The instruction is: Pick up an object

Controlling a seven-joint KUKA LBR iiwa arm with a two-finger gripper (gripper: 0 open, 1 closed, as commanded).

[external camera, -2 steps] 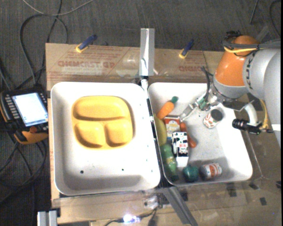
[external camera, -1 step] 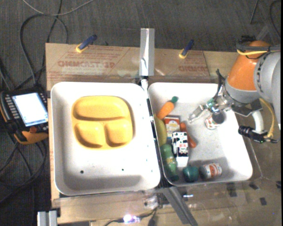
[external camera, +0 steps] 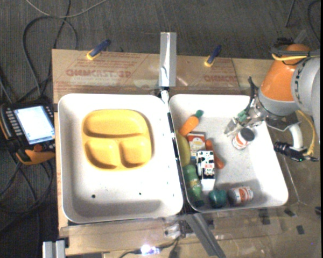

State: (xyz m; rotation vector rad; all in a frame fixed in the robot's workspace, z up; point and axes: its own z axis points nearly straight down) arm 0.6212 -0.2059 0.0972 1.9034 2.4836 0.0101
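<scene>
- Dark carpet strewn with cables surrounds a bench topped with brown cardboard [external camera: 124, 74], which bears two shallow white bins side by side.
- Nearest, along the right white bin's [external camera: 277, 179] front edge, lie a dark green rounded item [external camera: 217, 198] and a small red-and-white can [external camera: 240, 194] on its side, apparently tumbled loose, not set down with care.
- Just beyond, crowded against that bin's left wall, sit a green bottle-like item [external camera: 192, 179], a black-and-white carton [external camera: 205, 163], a red-and-white box [external camera: 196, 142] and, farthest, an orange toy carrot [external camera: 189, 123]; bunched like this, they leave little room for fingers.
- Left of them, the left white bin [external camera: 70, 160] holds a yellow divided plastic tray [external camera: 118, 137], lying flat mid-bin.
- Farther right, the gripper [external camera: 241, 123] hangs low over a small white-and-red round container [external camera: 243, 137] standing apart, probably the chosen target because it is isolated. Whether its grasp is closed or released cannot be told, nor whether it touches the container.
- Farthest, blue clamps [external camera: 98, 49] pin the cardboard down.
</scene>
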